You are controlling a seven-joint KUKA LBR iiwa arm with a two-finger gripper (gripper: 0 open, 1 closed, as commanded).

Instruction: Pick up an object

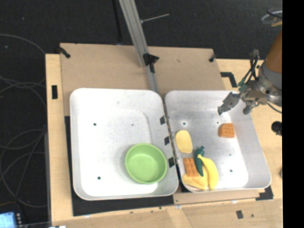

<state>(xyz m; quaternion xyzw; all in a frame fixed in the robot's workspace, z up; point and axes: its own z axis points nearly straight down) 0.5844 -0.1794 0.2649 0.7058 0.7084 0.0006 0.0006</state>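
Observation:
My gripper (235, 105) hangs over the upper right part of the right bin (204, 103), its two fingers spread apart with nothing between them. An orange block (226, 130) lies in that bin just below the gripper, apart from it. Near the bin's left wall rests a pale yellow oval piece (183, 141). At the bin's front lie a yellow banana (209, 170), a dark green piece (198, 155), a small orange waffle-like piece (189, 166) and a yellow wedge (195, 182), all close together. A green bowl (146, 163) sits in the left bin (99, 113).
A slanted metal pole (135, 30) rises from behind the bins, its base near their shared wall. The grey arm with its orange band (273, 56) enters from the right edge. Cables lie on the dark floor at left.

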